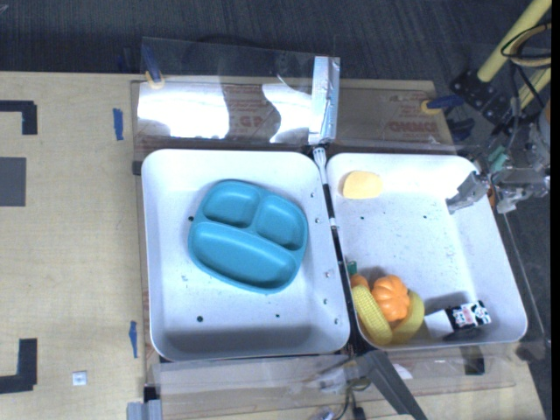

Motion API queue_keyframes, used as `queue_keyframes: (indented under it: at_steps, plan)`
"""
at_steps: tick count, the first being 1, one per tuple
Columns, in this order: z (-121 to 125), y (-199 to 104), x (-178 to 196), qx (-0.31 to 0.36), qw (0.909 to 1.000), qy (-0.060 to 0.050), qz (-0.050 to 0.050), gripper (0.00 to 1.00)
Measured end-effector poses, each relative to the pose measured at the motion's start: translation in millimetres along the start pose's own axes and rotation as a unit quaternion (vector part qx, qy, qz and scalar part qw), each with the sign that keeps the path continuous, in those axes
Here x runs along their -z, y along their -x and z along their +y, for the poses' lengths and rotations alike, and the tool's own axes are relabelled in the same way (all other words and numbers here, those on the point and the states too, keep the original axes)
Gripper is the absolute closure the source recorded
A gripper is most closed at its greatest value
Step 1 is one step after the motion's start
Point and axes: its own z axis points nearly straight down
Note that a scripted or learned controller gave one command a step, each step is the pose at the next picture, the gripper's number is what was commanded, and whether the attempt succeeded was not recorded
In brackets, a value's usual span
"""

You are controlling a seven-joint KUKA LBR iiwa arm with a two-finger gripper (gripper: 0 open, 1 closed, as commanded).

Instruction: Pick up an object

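My gripper (470, 194) hangs over the right rim of the right bin (437, 234), at its far right side, with nothing seen in it. In that bin a pale yellow rounded piece (361, 184) lies at the far left corner. An orange pumpkin (391, 295) sits on a corn cob (368, 314) and a yellow banana (413, 318) at the near left. A small black and white object (468, 316) rests at the near right corner.
A blue divided plate (249, 234) fills the middle of the left bin (166, 304). A clear plastic screen (236, 103) stands behind the left bin. Cables and a yellow hose (516, 33) hang at the far right.
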Motion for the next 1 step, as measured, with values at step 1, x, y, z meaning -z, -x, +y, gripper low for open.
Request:
queue_keyframes:
  at_steps: [1]
  plan:
    - [52.3,-28.2,-73.5,0.050,0.9988,-0.002,0.001,0.00]
